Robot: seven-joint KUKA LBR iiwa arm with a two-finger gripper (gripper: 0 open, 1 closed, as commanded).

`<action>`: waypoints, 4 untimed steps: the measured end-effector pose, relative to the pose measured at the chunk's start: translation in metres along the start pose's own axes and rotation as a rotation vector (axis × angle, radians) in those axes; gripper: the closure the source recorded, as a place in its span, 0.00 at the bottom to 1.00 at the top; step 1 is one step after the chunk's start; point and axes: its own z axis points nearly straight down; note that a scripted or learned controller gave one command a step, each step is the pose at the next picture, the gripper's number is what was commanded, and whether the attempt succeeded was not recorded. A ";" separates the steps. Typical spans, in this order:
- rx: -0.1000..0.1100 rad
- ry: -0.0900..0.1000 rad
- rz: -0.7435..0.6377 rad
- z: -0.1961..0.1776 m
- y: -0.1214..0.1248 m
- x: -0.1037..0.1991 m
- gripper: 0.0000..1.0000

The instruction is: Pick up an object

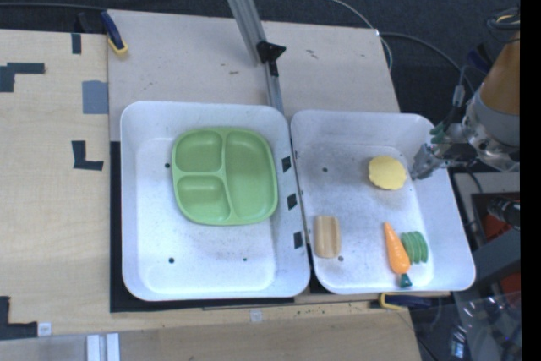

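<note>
Yellow round object [387, 173] lying in right bin [355, 131], just left of gripper [422, 164]. Finger state indiscernible. Carrot [396, 248] nearer front, well apart.

We note both white bins [363, 127] look like scuffed, speckled matt plastic; green plate [225, 175] smooth plastic with slight sheen; bench [42, 182] pale wood-grain.

My arm [500, 110] reads as grey casing with an orange band above the wrist; I see thin cables along its left flank; the gripper [423, 161] is dark metal with small green marks.
</note>
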 end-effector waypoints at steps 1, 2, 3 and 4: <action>0.002 0.003 -0.006 -0.008 0.005 0.059 1.00; 0.005 0.002 -0.005 0.000 0.017 0.108 1.00; 0.006 0.002 -0.004 0.012 0.022 0.158 1.00; 0.004 0.002 -0.006 0.008 0.030 0.209 1.00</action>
